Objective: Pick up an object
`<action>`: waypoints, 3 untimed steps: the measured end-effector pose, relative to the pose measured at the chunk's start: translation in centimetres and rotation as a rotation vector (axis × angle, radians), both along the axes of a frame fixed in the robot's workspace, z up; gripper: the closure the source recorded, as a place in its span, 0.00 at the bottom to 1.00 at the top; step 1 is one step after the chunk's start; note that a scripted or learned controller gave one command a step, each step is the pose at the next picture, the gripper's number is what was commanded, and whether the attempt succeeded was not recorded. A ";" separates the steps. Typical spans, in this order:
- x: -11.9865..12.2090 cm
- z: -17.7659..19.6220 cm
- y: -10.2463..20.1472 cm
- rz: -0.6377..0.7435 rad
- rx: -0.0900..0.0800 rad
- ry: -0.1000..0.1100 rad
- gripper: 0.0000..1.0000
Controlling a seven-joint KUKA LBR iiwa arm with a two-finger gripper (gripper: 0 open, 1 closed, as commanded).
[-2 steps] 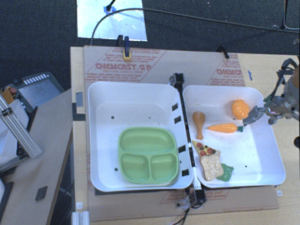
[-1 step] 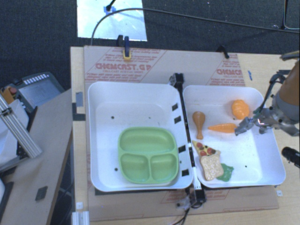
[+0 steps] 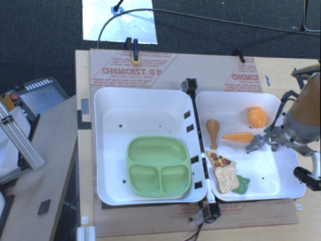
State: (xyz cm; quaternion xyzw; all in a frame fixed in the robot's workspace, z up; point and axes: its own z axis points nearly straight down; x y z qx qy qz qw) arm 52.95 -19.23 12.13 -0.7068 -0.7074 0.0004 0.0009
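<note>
Leftward, a green three-compartment plastic tray [image 3: 159, 165] is lodged in the left white bin [image 3: 108, 134]; right bin [image 3: 288, 182]: brown drumstick [image 3: 213, 132], pizza slice [image 3: 219, 159], orange carrot [image 3: 238, 137]. Metal two-finger gripper [image 3: 257, 143] is set beside the carrot tip, nothing seen held, opening cannot be told; pick judged not yet done

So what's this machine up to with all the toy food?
A robot arm reaches into the right bin from the right. Its pincer sits low beside the toy carrot, near its thick end, with nothing visibly held. An orange fruit, drumstick, pizza slice and toast lie around. The left bin holds a green tray.
</note>
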 end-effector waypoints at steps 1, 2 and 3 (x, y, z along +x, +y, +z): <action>0.0 -3.9 0.0 0.000 0.000 0.000 0.00; 0.2 -2.6 0.0 0.001 -0.002 -0.006 1.00; 0.6 3.7 0.4 0.003 -0.003 -0.009 1.00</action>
